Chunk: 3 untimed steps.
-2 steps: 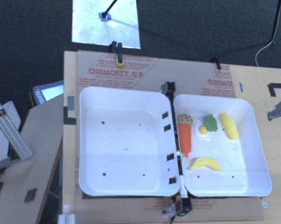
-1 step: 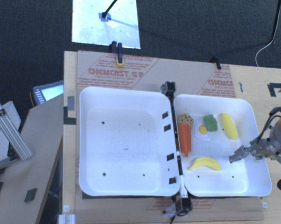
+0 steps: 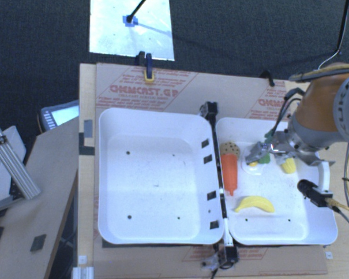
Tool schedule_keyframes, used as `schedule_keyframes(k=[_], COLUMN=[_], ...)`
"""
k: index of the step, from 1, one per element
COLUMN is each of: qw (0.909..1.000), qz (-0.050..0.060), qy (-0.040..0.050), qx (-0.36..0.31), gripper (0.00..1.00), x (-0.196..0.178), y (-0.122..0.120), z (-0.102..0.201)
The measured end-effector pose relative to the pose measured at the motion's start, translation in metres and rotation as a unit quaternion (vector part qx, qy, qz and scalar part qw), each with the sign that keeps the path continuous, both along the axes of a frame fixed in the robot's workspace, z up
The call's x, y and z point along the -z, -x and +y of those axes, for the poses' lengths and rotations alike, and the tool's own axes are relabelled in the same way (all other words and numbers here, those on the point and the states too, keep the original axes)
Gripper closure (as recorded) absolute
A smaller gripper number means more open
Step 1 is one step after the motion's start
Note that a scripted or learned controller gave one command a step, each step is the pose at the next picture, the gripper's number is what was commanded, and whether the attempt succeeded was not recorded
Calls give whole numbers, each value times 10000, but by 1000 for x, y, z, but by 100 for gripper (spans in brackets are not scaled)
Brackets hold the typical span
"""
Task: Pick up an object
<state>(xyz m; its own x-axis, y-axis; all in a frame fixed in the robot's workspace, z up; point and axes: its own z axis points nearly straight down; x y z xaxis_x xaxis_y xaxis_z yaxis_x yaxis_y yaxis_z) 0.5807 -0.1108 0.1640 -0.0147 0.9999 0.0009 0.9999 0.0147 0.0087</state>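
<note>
1. Clearly the pick is not finished: the gripper is low inside the right bin, with nothing visibly between its fingers and no object raised off the floor.
2. Whether those fingers are spread or closed I cannot tell; from above they read as one grey cluster.
3. Closest to the fingers is a small green piece, just beside them or touching, half hidden under the tool. It looks like the target, as a judgement only.
4. A small yellow piece lies just beside the fingers on the arm's side.
5. On the far side of the fingers, by the divider between the bins, a long orange carrot-like toy lies with a tan perforated disc at its upper end.
6. A yellow banana sits nearer the camera than the fingers, apart from them.
7. What seems left: close on an object, confirm the grip, lift it clear.
</note>
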Motion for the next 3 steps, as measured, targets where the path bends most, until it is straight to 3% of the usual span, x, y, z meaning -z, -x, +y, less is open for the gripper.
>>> schedule_keyframes(k=[1, 2, 3], qw=[10000, 10000, 9999], qz=[14, 19, 11], qy=[-12, 3, 18], qx=[8, 38, 109], gripper=[0, 100, 100], x=[-77, -84, -145], y=[38, 36, 96], z=[97, 90, 19])
